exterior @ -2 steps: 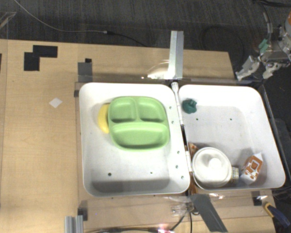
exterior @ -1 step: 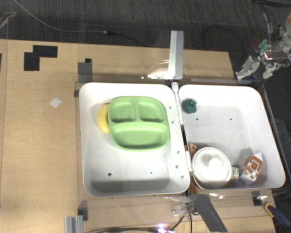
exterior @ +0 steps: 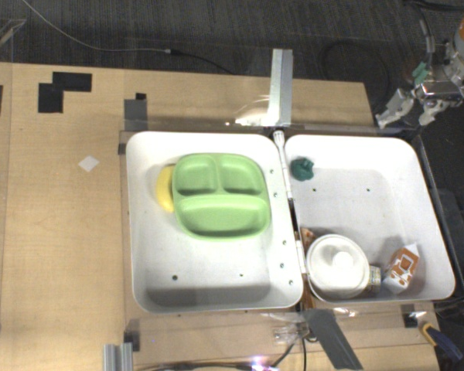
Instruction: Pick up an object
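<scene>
In the camera view, two white bins sit side by side on the wooden worktop (exterior: 54, 230). The left bin (exterior: 162, 284) holds a green divided tray (exterior: 219, 194) in its upper half, with something yellow (exterior: 164, 188) tucked partly under the tray's left edge (too hidden to name). The right bin (exterior: 371, 176) holds a small teal object (exterior: 301, 168) near its upper left corner, a white bowl (exterior: 337, 264) at its lower left, and a small brown-and-white item (exterior: 402, 265) just to the right of the bowl, close to the bin's lower right wall.

The claw (exterior: 421, 99) hangs at the upper right of the frame, above and outside the right bin's top right corner, well apart from everything in either bin. It grips nothing; whether its tips are apart or together I cannot tell at this size and angle.

No pick is under way, in my judgement. The risks ahead lie mostly in the choice of target. The bowl looks wide and smooth, so a pinch on its rim could slip. The brown-and-white item lies near the wall and beside the bowl, leaving little room for the claw to descend cleanly. The teal object is small, so a slightly off-centre descent could nudge it aside.
</scene>
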`<act>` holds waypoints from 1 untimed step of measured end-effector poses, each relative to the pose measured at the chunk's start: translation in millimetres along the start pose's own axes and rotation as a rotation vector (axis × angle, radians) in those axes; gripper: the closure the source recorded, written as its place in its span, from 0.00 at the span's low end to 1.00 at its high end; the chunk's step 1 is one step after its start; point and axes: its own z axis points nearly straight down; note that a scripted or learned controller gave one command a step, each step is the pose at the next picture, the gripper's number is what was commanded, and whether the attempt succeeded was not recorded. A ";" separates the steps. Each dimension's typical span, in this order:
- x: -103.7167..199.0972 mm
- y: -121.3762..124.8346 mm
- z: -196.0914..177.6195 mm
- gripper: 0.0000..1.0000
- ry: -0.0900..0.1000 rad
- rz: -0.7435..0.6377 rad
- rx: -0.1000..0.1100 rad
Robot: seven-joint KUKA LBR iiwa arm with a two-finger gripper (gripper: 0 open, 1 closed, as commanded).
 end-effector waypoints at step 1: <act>0.0 0.0 0.0 0.00 0.000 0.000 0.000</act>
